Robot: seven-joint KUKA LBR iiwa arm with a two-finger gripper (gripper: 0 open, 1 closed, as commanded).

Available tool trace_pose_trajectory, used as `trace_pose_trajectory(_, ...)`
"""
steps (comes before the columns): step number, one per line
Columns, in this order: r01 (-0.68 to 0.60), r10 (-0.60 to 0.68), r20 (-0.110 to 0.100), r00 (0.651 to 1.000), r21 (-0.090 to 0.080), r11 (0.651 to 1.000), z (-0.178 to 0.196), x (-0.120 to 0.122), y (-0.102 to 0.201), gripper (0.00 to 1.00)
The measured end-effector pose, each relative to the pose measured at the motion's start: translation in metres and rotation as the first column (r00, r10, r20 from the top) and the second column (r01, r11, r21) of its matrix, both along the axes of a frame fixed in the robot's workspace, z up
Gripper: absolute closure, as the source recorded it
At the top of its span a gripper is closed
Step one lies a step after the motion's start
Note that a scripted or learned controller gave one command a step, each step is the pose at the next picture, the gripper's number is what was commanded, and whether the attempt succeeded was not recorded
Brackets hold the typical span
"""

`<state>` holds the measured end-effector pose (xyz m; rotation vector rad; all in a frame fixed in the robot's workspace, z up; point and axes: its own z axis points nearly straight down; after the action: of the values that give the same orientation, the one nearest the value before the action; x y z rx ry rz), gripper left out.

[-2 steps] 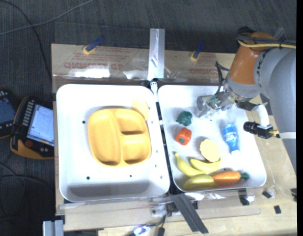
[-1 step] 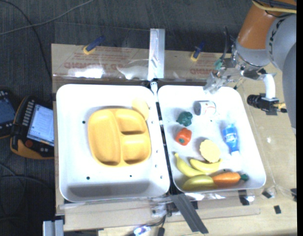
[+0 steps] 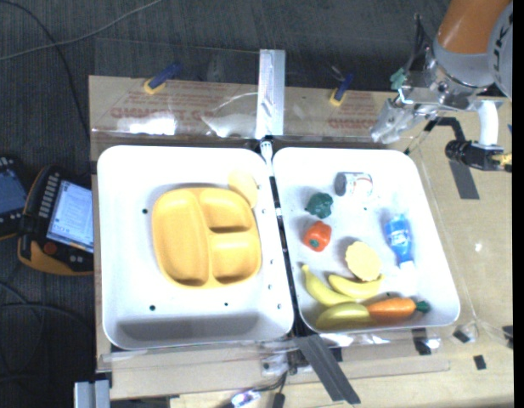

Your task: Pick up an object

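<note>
The right bin [image 3: 436, 228] holds several toy foods: a small silver can [image 3: 353, 183], a green broccoli piece [image 3: 319, 203], a red pepper [image 3: 317, 236], a blue bottle [image 3: 398, 239], a round yellow slice [image 3: 363, 261], a banana [image 3: 334, 288], a yellow-green fruit [image 3: 342, 315] and an orange carrot [image 3: 393, 308]. My gripper [image 3: 391, 126] hangs beyond the bin's back right corner, over the bench and apart from every object. Nothing is seen in it.
The left bin [image 3: 126, 296] contains a yellow divided tray [image 3: 206, 235] and a pale yellow piece [image 3: 243, 187] at its back right. Clamps and a metal post [image 3: 271, 92] stand behind the bins. A handheld pendant [image 3: 58, 219] lies left of the bench.
</note>
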<state>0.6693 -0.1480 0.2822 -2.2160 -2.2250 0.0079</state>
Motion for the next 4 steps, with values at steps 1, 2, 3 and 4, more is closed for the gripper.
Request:
trace_pose_trajectory(1,-0.21,0.21,-0.001,0.978,0.006,0.978,-0.091,-0.085,0.036,1.0)
trace_pose_trajectory(2,-0.21,0.211,-0.006,0.978,0.009,0.978,-0.085,-0.084,0.036,1.0)
trace_pose_trajectory(3,-0.386,0.386,0.0,0.922,0.005,0.922,-0.122,-0.09,0.027,1.0)
trace_pose_trajectory(4,-0.208,0.209,-0.03,0.978,0.013,0.978,-0.188,-0.016,-0.013,1.0)
